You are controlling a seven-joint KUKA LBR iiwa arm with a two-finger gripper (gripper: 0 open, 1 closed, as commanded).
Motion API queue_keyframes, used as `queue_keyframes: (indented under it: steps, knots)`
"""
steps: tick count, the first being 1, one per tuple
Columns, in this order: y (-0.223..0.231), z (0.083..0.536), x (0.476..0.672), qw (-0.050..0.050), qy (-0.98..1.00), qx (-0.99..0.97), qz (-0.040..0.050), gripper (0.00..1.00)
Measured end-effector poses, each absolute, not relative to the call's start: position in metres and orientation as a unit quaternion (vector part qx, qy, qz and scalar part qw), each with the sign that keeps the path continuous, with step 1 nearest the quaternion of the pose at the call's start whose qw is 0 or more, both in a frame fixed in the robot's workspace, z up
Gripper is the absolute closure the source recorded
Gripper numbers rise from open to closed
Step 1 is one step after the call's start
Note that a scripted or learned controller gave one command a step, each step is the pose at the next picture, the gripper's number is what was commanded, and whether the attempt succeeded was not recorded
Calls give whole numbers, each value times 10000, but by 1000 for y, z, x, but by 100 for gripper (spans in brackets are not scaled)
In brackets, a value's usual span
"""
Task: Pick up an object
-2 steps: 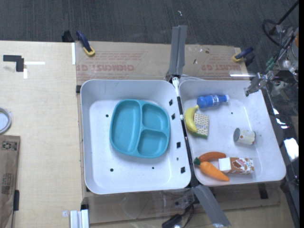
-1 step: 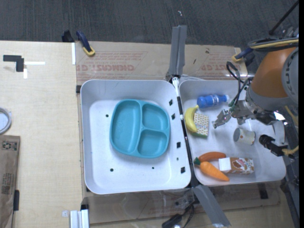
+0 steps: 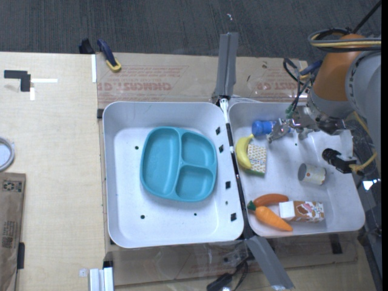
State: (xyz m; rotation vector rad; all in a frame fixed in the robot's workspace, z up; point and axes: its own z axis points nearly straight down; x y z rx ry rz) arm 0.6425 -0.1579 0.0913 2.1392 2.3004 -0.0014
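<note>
Camera view puts the pickable things in the right bin for me: a small blue object near the far edge, a banana touching a speckled sponge, a pale cup on its side, and along the near edge an orange carrot, a second orange piece just behind it and a small carton. The gripper hangs low over the far part of that bin, just beside the blue object; I see nothing between the fingers, and they look slightly parted (they are small and thin from here, so I won't swear to it). The left bin holds a teal divided plate. Both bins sit side by side on the worktop, with cardboard behind them.
</note>
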Motion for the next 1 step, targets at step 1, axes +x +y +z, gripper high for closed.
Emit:
queue_keyframes:
  steps: [1]
  knots:
    - [-105,92,637,-4,7320,6813,-5,0]
